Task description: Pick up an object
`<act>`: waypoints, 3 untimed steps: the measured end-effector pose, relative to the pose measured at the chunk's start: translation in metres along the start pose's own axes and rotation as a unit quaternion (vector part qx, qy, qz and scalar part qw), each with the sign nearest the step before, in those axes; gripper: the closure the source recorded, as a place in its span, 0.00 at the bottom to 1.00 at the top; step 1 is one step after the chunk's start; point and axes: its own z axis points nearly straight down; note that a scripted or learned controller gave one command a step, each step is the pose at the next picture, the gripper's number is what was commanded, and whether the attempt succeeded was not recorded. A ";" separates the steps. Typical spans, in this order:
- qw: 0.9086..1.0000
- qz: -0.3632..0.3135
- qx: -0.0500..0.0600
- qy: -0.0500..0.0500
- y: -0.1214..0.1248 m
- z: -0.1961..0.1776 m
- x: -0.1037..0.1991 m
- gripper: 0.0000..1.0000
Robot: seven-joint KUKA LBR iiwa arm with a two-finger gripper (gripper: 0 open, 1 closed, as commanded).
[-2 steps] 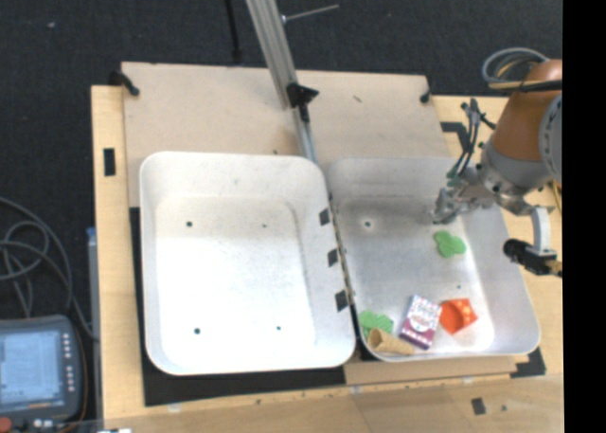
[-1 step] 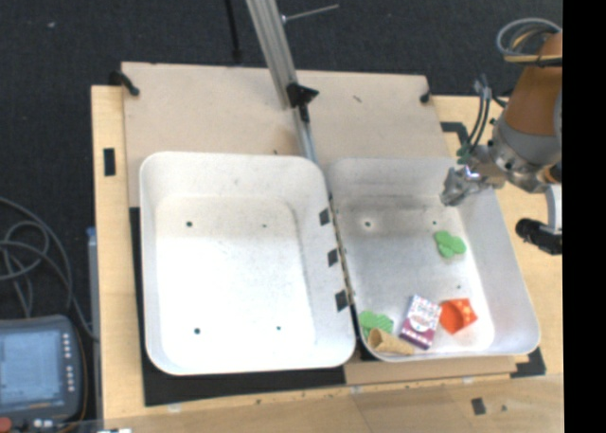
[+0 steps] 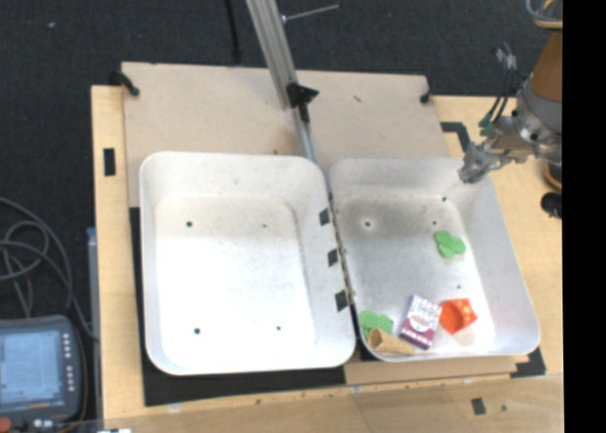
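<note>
End effector (image 3: 472,171) above right bin (image 3: 492,232) far corner, toys near front

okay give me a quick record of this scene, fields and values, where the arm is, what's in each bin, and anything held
gripper: above the right bin's far right corner; nothing visibly held
right bin: holds all the items
green piece: right of middle, alone
orange block: near corner
purple-and-white box: left of the orange block
tan cone: at the near rim
green item: beside the cone
left bin: bare white floor
</note>
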 end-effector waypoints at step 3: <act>1.000 0.000 0.005 0.002 -0.015 -0.011 0.106 1.00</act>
